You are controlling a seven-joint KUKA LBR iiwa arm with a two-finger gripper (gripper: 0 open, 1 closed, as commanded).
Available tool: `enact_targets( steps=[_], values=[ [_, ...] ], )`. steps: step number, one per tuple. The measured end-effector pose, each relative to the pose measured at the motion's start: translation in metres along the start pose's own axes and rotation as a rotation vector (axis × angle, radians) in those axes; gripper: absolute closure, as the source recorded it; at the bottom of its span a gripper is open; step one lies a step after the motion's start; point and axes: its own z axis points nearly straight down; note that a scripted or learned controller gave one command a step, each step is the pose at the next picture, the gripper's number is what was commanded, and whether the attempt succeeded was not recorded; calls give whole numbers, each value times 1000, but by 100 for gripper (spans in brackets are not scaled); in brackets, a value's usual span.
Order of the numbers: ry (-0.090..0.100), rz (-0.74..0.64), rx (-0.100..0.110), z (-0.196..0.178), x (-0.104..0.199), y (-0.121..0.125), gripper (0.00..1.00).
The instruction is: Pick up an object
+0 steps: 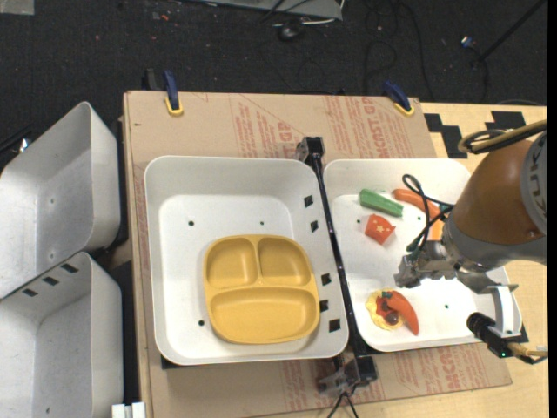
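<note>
Arm hanging over the right bin, objects lying loose beneath it.

A yellow divided tray [259, 290] is sitting in the left bin [165, 233]. In the right bin [348, 203], a green block [380, 201], an orange piece [409, 201], a red piece [379, 227] and a red-and-yellow toy [392, 310] are lying apart. The gripper [416, 268] is hovering just above the toy; its grasp cannot be told.

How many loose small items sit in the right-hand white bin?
4 visible: a green block at the back, an orange carrot-like piece beside it, a red chunk just in front, a yellow-and-red toy near the front. The arm may hide more.
</note>
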Motion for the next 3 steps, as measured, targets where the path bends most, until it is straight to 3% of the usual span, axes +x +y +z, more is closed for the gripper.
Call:
enact_targets(
  steps=[1,2,3],
  values=[
    [-2,-5,-5,-63,3,3,100],
    [-1,-5,-1,-82,3,4,100],
    [1,-10,1,-76,51,19,100]
  ],
)
